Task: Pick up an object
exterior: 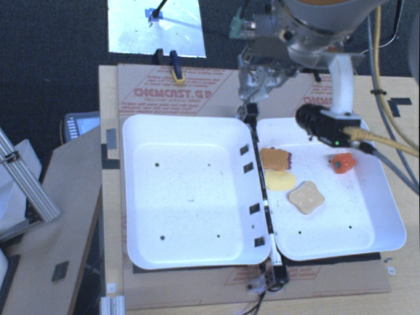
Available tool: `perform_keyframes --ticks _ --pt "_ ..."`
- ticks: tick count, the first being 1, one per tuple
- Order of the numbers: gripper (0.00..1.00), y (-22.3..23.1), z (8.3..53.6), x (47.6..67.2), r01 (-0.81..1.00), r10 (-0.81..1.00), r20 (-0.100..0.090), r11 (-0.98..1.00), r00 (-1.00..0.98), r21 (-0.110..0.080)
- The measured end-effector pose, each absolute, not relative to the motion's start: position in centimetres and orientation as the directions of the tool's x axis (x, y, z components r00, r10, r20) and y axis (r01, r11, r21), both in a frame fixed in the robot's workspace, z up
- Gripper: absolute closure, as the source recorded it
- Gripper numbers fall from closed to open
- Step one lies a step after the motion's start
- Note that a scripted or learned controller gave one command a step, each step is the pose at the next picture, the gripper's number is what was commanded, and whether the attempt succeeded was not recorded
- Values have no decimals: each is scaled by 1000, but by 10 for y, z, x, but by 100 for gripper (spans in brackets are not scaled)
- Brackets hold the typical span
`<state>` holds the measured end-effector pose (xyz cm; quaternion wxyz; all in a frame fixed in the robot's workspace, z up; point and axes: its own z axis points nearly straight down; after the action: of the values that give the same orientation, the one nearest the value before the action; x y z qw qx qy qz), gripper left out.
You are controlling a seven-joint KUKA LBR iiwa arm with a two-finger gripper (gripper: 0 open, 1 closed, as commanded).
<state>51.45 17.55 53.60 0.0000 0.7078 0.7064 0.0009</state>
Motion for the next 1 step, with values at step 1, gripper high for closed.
perform_keyframes --ticks 1 --pt "100 236 535 548 1000 1000 2 8 -8 3"
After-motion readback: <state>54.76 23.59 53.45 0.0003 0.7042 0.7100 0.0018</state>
